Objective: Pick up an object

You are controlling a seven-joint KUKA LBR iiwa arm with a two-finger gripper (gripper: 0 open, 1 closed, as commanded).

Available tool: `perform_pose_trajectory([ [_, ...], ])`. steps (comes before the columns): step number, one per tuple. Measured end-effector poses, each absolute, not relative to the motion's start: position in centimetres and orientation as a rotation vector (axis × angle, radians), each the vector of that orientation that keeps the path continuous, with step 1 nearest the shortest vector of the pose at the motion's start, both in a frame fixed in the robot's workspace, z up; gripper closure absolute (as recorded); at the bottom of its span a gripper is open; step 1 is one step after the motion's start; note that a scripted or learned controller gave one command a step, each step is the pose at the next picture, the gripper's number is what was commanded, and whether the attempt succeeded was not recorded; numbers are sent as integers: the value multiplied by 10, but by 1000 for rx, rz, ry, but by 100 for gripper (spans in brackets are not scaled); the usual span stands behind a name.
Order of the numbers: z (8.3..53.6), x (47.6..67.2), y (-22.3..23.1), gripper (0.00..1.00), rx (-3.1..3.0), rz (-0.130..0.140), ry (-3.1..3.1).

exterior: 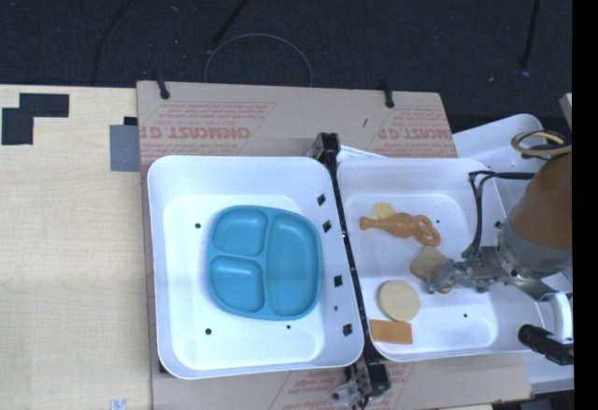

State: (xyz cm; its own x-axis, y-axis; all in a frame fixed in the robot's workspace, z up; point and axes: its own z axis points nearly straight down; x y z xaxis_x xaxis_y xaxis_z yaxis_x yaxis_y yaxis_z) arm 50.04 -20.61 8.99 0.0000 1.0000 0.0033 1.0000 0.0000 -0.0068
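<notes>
Reaching in from the right, the arm (547, 212) has its gripper (447, 277) low in the right bin (439, 179), at a tan, flattish object (428, 262). You cannot tell from this view how wide the tool stands or whether it has hold of anything; the tip and the tan object overlap, and contact is not confirmed.

**Position of candidate objects**
- The tan object lies mid-bin, just below an orange pretzel-shaped piece (404, 225).
- A small yellow piece (382, 210) touches or nearly touches the pretzel's upper left end.
- A pale round disc (399, 300) lies just left of and below the gripper tip.
- An orange rectangular slab (391, 332) rests near the front wall, just below the disc.

**Faults to anticipate**
- Judge the tan object as low-profile: the tool may close above it, or skid off its edge, and lift away with nothing.
- The disc and pretzel are near the tip. A misaligned close could nudge either one, or pinch two items together.
- A tilted grip on a flat piece could let it rotate out during the lift.
- The black cable (478, 212) looping by the wrist may snag on the bin wall as the arm rises.

**Count**
- White bins: two.
- Items in the right bin: five, one of each kind listed.
- Left bin (177, 189): one blue divided plate (263, 261), three compartments.
</notes>
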Motion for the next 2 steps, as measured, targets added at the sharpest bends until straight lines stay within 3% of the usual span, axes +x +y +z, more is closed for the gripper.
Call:
perform_pose_trajectory([
  [1,103,501,-208,100,-2223,3,-2213],
  [2,148,494,-213,100,-2228,-1,-2216],
])
